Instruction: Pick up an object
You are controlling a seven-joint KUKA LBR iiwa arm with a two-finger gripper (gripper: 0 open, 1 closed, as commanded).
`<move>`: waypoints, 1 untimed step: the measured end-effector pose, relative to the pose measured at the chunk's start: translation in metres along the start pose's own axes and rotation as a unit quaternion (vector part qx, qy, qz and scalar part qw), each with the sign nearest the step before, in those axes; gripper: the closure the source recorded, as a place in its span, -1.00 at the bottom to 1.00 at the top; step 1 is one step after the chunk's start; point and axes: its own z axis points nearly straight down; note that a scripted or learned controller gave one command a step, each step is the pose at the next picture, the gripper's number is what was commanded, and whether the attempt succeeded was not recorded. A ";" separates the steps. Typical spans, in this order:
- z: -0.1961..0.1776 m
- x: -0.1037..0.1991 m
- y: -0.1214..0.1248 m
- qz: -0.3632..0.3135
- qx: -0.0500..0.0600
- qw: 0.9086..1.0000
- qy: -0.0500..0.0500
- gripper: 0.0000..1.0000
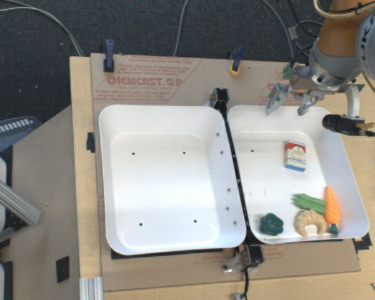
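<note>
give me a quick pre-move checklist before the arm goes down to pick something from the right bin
1. Hand open and holding nothing: ok, its two fingers are spread with nothing between them.
2. Hand over the right bin: ok, it hangs at the far rim.
3. Hand above a target: not ok, the nearest item, the small carton, lies nearer the camera than the hand.
4. Carton free to grasp: ok, it lies apart from the other items.
5. Near-corner items separable: not ok, the carrot, green bean and shrimp are crowded together; the green broccoli lies a little apart.
6. Height of hand above the bin floor: cannot tell.
</note>
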 end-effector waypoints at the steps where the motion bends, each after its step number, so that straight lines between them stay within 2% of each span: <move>1: 0.083 -0.048 -0.036 0.002 0.004 1.000 0.000 -1.00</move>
